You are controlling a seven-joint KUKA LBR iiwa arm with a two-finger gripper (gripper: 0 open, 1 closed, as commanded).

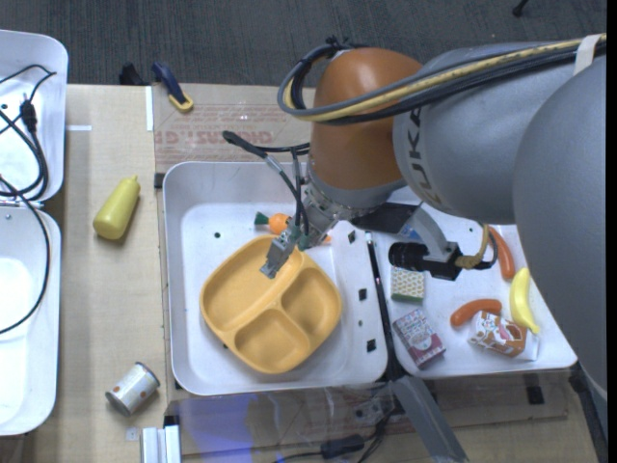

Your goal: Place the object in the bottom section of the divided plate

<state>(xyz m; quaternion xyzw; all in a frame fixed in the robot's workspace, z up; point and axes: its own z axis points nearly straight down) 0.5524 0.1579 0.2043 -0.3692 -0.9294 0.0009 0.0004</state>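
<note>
A yellow divided plate (pixel 210 309) lies in the left white bin (pixel 175 258), its small bottom section (pixel 266 341) facing the front rim. My gripper (pixel 281 252) hangs from the orange wrist, low over the plate's far edge and large upper section. A small orange carrot toy with a green top (pixel 276 223) lies on the bin floor just behind the plate, right beside the gripper. The wrist and cables hide the area behind it. I see nothing clearly held.
The right bin (pixel 540 355) holds a green-and-white block (pixel 409 284), a red packet (pixel 418 338), two orange sausages (pixel 475 311), a banana (pixel 522 299) and a wrapped snack (pixel 499 334). On the bench are a yellow bottle (pixel 117 208) and a can (pixel 132 388).
</note>
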